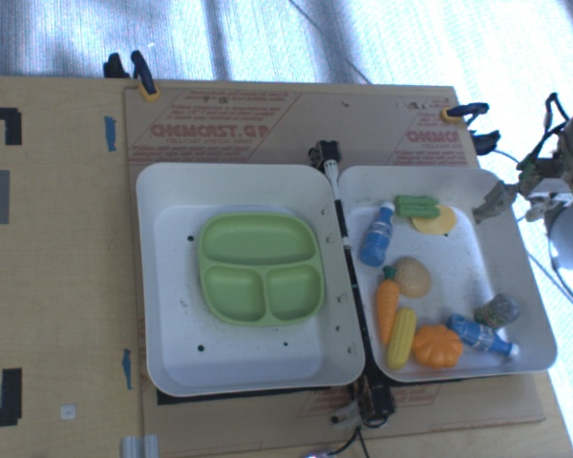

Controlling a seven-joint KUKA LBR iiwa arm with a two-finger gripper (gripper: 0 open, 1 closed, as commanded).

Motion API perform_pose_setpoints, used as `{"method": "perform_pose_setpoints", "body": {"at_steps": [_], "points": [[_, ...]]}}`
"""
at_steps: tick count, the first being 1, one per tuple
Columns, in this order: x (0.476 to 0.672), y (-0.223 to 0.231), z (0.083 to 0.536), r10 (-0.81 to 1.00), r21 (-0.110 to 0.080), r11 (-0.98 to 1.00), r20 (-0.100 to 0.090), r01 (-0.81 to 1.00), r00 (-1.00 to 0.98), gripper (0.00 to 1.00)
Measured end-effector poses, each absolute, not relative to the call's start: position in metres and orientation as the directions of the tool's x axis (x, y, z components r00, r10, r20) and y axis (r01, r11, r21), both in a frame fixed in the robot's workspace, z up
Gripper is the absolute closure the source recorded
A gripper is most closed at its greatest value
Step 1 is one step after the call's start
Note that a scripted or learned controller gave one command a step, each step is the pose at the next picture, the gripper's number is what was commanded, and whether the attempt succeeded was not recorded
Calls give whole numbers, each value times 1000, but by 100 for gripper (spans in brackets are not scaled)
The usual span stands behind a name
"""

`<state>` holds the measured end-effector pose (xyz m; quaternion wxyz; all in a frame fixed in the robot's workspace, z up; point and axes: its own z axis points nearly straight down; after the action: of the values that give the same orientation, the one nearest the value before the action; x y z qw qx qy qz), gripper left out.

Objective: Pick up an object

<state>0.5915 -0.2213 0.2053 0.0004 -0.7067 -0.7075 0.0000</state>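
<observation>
Surface (57,284): tan board, blue tape marks along its left part, black corner marks at the far left; a cardboard sheet lies under both bins.
Left bin (162,351): shallow, white, holds a green divided plate (262,267) near its middle; the plate has one long compartment at the back and two smaller ones at the front, all bare.
Right bin (535,322): shallow, white, touching the left bin along a black seam; holds all the loose objects.
Blue bottle, back (376,236): lies tilted near the bin's left wall, white cap toward the back.
Green block (416,205): at the back of the right bin, resting partly on a yellow disc (437,221).
Tan ball (412,277): near the middle, just beside the carrot's top.
Carrot (388,308): orange, green top pointing to the back, lying along the left wall.
Corn cob (401,337): yellow, just beside the carrot, touching the pumpkin.
Pumpkin (435,346): orange, at the front of the bin.
Blue bottle, front (482,338): lying on its side, just right of the pumpkin, cap to the right.
Grey lump (498,310): near the right wall, just behind the front bottle.
Claw (498,201): at the right bin's back right corner, above the rim, apart from every object; nothing between its fingers; cannot tell how wide it stands.
Clamps (463,113): black and orange, on the cardboard's back edge.
</observation>
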Motion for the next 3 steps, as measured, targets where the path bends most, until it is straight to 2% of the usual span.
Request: {"method": "perform_pose_setpoints", "body": {"at_steps": [1,2,3], "points": [[626,-183,86,1000,4,3,-1,1000,-3,0],[659,-96,85,1000,1,3,2,1000,-3,0],[660,-98,97,1000,7,5,-2,1000,-5,100]]}}
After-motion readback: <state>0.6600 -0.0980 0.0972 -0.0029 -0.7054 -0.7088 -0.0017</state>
